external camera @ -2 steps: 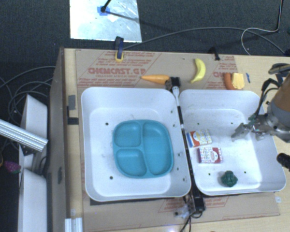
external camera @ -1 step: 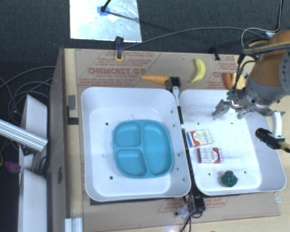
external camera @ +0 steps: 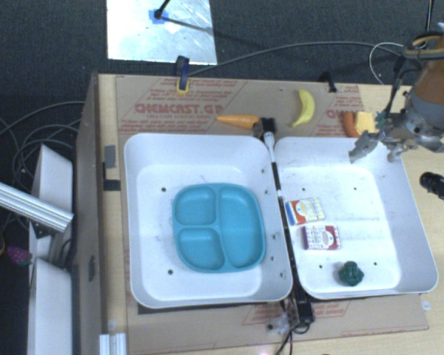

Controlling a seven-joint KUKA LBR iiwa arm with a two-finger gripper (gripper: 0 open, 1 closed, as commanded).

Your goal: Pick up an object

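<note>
Closest to me, low in the right bin [external camera: 418, 257], sits a small dark green lump [external camera: 349, 274] that could be a toy. Just past it lie two little flat cartons, one red [external camera: 321, 237] and one with blue on it [external camera: 305, 211], side by side and almost touching. Any of these could be the thing to pick up. They lie so flat that the fingers might slide over the top, and a grab at one could bump the other. The green lump is near the bin's edge, so a push could trap it against the wall.

In the left bin [external camera: 144, 198] rests a blue plate with three parts [external camera: 218, 225].

Farther back, the gripper [external camera: 376, 145] hangs over the far corner of the right bin, well apart from the cartons. Its two fingers are spread, with nothing between them.

Beyond the bins, on brown cardboard [external camera: 207, 95], lie a banana [external camera: 305, 107] and a carrot [external camera: 238, 120]. The floor is dark carpet [external camera: 37, 43], with cables and a shiny sheet [external camera: 161, 21]
</note>
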